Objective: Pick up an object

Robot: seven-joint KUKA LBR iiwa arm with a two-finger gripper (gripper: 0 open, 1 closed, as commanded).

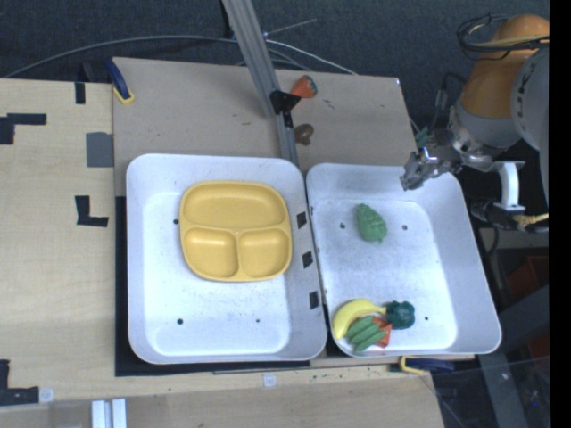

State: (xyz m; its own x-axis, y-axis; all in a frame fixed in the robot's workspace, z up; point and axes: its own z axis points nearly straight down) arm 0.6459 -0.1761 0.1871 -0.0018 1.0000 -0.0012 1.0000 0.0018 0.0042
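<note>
Distance between the gripper [416,175] and the nearest object was the thing the coming move seemed to turn on. The gripper hung at the upper right of the frame, over the top rim of the right bin [464,266], at the end of the grey arm [500,96] reaching in from the right edge. Whether it was released or clenched could not be told at this size; nothing showed in its grasp. The closest candidate was a green lumpy toy [371,223], lying alone on the bin floor below and a little left of the gripper, near it but apart. It looked like a knobbly leafy vegetable, dull green, somewhat longer than wide, its long axis running roughly top to bottom in the frame. My judgement was that a short drop down and left would bring the tool over it. Further off, in the lower left corner of the same bin, lay a tight cluster: a yellow banana [351,314], a green bean-like piece with an orange bit [369,332] touching it, and a dark green lump [401,314] just beside; crowding there would likely make a clean pick harder. In the left bin [147,266] sat a yellow divided plate [236,230], well apart from the arm.
</note>
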